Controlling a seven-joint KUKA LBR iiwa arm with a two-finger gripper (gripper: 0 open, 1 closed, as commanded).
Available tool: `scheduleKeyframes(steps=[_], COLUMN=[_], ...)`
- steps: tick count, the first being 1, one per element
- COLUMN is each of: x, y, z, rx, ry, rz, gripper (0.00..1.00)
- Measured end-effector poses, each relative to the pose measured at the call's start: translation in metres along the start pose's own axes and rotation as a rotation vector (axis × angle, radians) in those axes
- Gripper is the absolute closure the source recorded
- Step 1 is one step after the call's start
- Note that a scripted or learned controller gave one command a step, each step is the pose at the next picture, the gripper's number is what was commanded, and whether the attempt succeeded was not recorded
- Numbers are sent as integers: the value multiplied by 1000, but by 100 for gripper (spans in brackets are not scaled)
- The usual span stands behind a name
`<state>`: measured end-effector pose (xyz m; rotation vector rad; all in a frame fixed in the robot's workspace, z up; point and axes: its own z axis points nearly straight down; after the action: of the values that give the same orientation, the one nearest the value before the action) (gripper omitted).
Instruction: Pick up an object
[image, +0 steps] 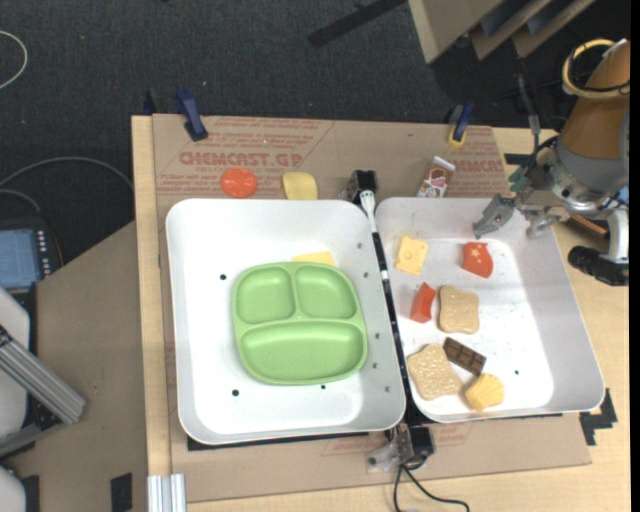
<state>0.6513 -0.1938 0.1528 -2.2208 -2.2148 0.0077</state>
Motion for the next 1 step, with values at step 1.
scheduleKeyframes(steps=[1], x=[13], y=[-10], z=[72], rx=[0], ry=[2], rz=[-3], gripper=[0])
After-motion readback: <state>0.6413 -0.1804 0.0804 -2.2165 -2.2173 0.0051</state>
